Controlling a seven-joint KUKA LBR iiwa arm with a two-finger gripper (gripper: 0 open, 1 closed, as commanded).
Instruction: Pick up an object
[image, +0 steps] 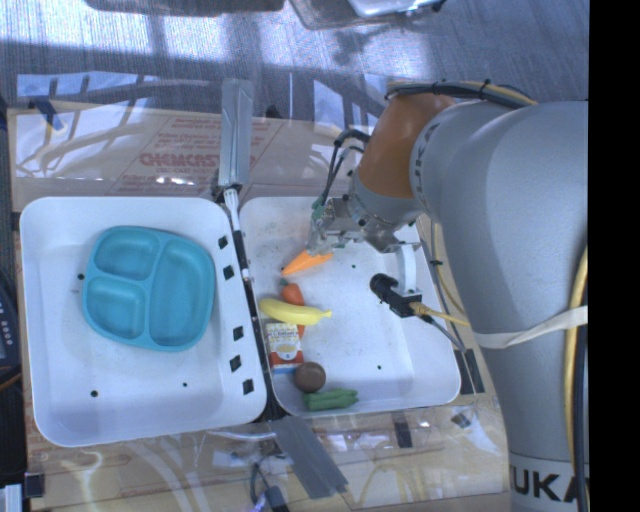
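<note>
The hand hangs low in the right bin, just above the carrot; whether its fingers are apart or together I cannot tell, and nothing shows between them. This looks like the approach step, with the carrot the likely target. Next it must drop a little and close across the carrot's narrow width. Near the carrot lie a small red piece, a banana, a carton, a brown ball and a green pod. The left bin holds 1 blue plate.

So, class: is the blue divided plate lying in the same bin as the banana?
No, the blue plate lies in the left bin; the banana lies in the right bin.
</note>
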